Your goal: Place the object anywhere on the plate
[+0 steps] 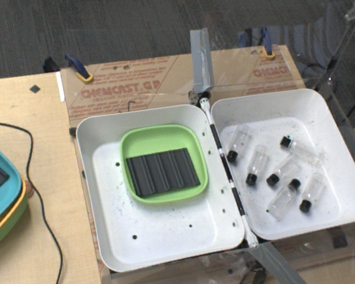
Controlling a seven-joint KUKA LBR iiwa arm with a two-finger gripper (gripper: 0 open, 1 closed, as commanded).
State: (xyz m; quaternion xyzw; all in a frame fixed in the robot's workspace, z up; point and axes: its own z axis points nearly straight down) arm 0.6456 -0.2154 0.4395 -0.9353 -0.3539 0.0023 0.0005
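Currently clear vials [282, 175] lie in the right bin [332, 115], green plate [161, 140] left

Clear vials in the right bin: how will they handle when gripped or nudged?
The clear vials lie on their sides, so they will probably roll if nudged. Smooth, see-through walls suggest they could slip in the fingers. They look small and likely light; the black caps may offer better purchase.
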